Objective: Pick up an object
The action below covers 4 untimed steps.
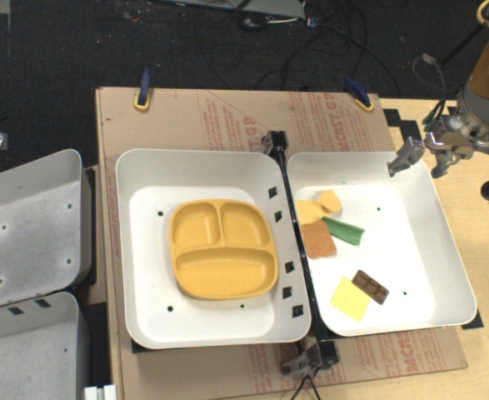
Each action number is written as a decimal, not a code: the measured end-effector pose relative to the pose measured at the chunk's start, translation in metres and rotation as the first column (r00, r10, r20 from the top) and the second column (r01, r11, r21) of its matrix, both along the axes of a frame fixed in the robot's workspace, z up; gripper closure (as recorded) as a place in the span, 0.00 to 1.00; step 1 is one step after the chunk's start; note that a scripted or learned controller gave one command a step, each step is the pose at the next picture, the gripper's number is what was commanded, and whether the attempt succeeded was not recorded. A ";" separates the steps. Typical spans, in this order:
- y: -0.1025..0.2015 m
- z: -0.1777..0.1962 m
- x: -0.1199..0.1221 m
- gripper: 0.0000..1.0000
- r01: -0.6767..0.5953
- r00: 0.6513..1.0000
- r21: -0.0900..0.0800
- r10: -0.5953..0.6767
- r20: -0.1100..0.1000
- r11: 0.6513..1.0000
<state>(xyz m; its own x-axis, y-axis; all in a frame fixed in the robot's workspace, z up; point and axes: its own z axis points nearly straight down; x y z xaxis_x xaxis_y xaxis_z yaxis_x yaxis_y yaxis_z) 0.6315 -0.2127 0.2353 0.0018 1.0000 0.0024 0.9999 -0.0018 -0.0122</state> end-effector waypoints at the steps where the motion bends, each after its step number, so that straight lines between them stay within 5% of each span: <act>1: 0.001 0.008 0.003 0.00 -0.003 1.000 -0.003 0.003 0.013 1.000; 3: 0.005 -0.118 -0.002 0.00 -0.003 1.000 -0.001 0.003 0.007 1.000; 4: 0.006 -0.144 -0.002 0.00 -0.004 1.000 -0.003 0.004 0.011 1.000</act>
